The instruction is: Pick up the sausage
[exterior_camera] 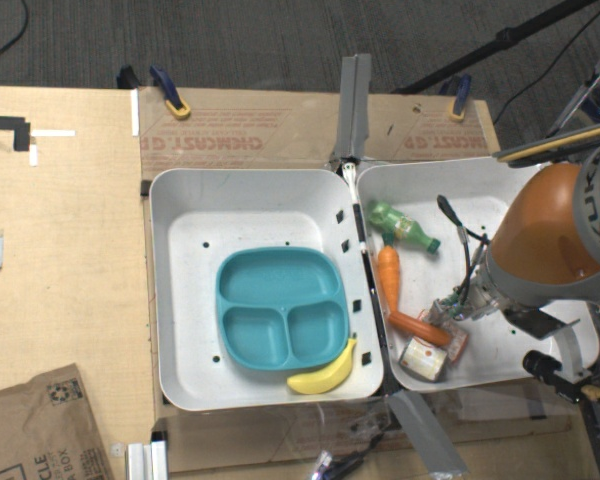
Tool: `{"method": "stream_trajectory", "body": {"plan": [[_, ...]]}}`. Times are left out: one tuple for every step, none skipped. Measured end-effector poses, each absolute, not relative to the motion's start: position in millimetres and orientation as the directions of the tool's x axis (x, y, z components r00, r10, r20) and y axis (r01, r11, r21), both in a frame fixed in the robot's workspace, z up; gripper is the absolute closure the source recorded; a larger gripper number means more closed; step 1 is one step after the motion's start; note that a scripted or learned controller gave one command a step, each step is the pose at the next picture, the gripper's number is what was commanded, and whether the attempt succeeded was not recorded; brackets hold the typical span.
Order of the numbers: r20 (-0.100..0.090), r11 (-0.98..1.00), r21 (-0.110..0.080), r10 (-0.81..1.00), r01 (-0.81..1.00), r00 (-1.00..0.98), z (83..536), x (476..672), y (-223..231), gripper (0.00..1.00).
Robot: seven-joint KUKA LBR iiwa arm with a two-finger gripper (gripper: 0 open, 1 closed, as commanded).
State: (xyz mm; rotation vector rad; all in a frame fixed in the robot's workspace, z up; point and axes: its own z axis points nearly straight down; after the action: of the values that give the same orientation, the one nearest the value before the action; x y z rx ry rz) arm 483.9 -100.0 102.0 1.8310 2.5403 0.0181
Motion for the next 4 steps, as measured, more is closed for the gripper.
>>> {"method": "stream_trajectory", "body": {"plan": [[-0.005, 0.414, 0.017, 0.91, 0.91, -0.414, 102, 484.8, -101, 0.0], [-0.011, 0.504, 0.017, 0.864, 0.864, -0.504, 102, 485.4, -101, 0.0], [0.001, 0.377, -0.004, 0.926, 0.926, -0.377, 188, 482.2, -62, 0.0], [0.001, 0.378, -0.006, 0.926, 0.926, -0.378, 188, 478.5, -22, 0.0]]}}
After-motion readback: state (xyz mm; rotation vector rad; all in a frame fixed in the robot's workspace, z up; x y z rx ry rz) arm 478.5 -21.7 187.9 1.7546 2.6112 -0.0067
